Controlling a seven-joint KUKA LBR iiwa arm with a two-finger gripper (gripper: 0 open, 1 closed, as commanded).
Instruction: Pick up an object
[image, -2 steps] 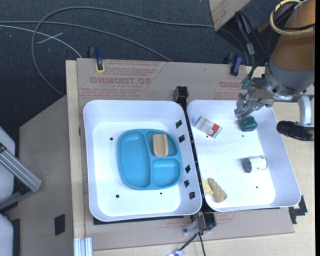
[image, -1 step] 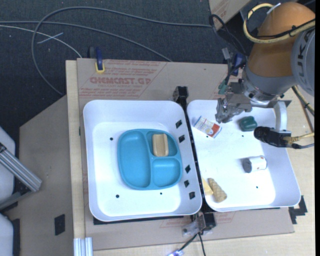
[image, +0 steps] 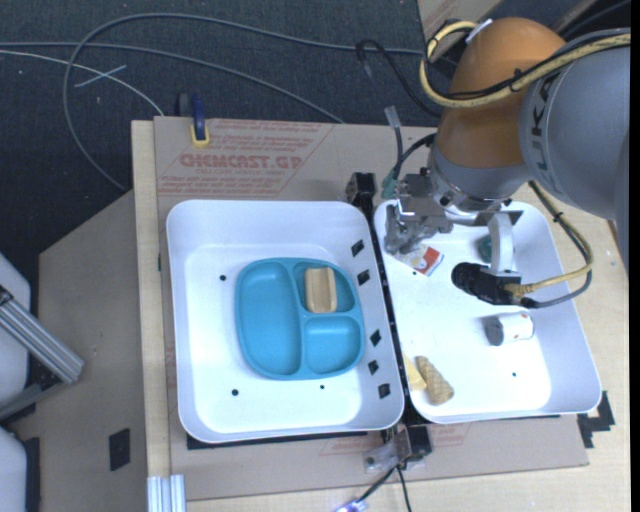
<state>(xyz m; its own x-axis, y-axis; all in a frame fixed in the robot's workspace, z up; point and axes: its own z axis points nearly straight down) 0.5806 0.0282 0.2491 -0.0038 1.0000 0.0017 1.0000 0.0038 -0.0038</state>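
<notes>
My end effector sits low over the right bin, in the corner at the upper left of the view, close to the wall it shares with the left bin. My own wrist covers it from above, so I cannot tell whether it is released or clenched.

Just beside it, on its lower right, a small red and white piece lies on the bin floor. It is the nearest thing to me, though whether we touch I cannot tell.

Lower in the same bin are 2 more things, well apart: a grey and white cylinder on its side and a tan lump by the lower left corner.

The left bin holds a blue plate with 3 compartments. A pale wooden block rests in its upper right one.
</notes>
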